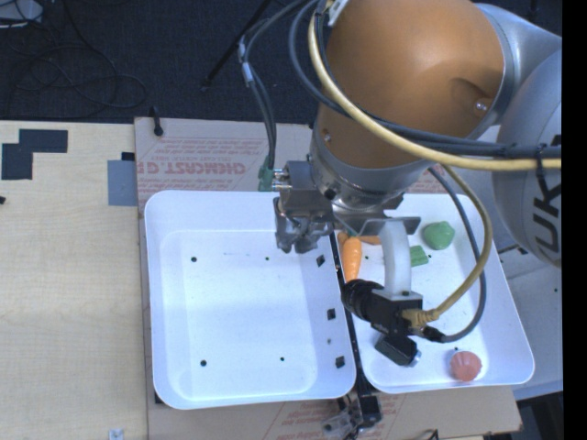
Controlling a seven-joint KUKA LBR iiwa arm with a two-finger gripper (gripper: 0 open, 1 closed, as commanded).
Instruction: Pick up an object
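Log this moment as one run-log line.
arm: over right bin | gripper: at divider, grasp unclear | in right bin: orange piece, green object, pink ball | pick: not confirmed

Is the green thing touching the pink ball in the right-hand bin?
Apart. The camera view shows the green thing near the bin's far side and the pink ball near its front corner, with bare white bin floor between them.

A pale wooden bench (64, 291) meets dark carpeted floor (119, 53) strewn with black cables (83, 81).
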